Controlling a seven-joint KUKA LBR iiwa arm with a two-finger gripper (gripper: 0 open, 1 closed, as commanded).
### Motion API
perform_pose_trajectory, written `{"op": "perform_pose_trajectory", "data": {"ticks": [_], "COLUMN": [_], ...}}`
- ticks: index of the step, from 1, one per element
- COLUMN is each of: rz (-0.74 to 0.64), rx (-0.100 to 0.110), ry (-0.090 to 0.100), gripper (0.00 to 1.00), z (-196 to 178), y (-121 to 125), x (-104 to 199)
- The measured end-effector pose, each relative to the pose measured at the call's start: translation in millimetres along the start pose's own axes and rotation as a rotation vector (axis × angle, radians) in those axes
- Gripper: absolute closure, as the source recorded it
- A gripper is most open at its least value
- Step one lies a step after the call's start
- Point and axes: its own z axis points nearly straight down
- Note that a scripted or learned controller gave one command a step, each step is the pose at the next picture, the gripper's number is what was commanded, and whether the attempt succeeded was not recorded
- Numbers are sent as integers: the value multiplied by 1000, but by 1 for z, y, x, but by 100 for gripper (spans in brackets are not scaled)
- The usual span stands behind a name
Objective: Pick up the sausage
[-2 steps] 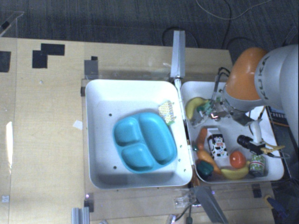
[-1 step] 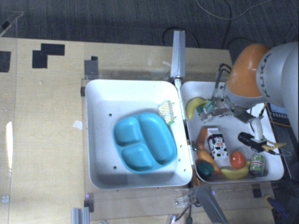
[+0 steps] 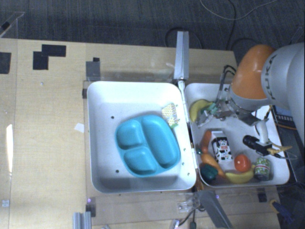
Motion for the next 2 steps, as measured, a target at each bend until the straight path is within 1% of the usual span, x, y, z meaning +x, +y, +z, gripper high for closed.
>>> {"op": "perform_pose_trajectory", "data": {"ticks": [1, 2], "rz": [0, -1], "rx": [-7, -7], "ry": [-1, -1], "gripper": [100, 0], "z": [-12, -12], "y": [3, 3], "x": [0, 0]}}
